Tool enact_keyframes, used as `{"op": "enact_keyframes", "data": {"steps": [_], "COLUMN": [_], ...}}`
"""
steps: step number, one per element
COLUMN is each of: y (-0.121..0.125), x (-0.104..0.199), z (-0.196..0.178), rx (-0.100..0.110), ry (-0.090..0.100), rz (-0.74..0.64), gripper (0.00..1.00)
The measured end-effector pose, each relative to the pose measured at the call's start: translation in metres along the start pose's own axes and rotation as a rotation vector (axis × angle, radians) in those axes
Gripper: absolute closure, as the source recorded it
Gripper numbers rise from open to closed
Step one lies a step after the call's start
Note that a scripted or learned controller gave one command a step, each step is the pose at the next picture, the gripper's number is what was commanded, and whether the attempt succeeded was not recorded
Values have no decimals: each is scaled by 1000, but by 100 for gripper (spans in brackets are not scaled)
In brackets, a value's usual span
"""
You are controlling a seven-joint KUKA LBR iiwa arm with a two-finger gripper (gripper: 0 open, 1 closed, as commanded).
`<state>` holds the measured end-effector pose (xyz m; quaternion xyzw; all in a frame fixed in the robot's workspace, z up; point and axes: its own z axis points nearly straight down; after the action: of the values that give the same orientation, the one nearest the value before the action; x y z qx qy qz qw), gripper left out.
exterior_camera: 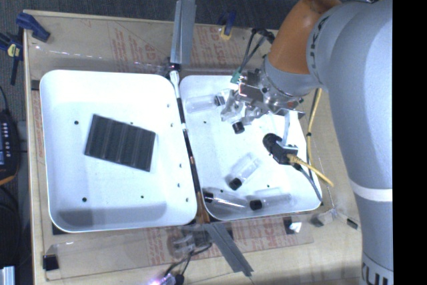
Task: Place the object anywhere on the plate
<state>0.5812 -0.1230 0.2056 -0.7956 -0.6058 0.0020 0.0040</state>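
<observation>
Gripper (237, 118) over right bin (200, 87), grip state unclear | dark plate (120, 142) in left bin (53, 87) | 3 clear black-capped vials (242, 170) near front wall

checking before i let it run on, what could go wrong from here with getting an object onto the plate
1. The clear vials in the right bin are small, see-through and lie flat, so a grasp may miss or slip.
2. Two vials lie against the bin's near wall, which may block the end effector.
3. The dark plate lies in the left bin, so the carry must cross the divider.
</observation>
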Motion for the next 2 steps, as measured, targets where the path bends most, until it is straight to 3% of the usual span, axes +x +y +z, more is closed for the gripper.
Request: {"op": "enact_keyframes", "data": {"steps": [1, 2], "y": [39, 19], "x": [98, 211], "z": [-2, 15], "rx": [-4, -5], "ry": [-2, -1], "rz": [82, 203], "gripper": [100, 100]}}
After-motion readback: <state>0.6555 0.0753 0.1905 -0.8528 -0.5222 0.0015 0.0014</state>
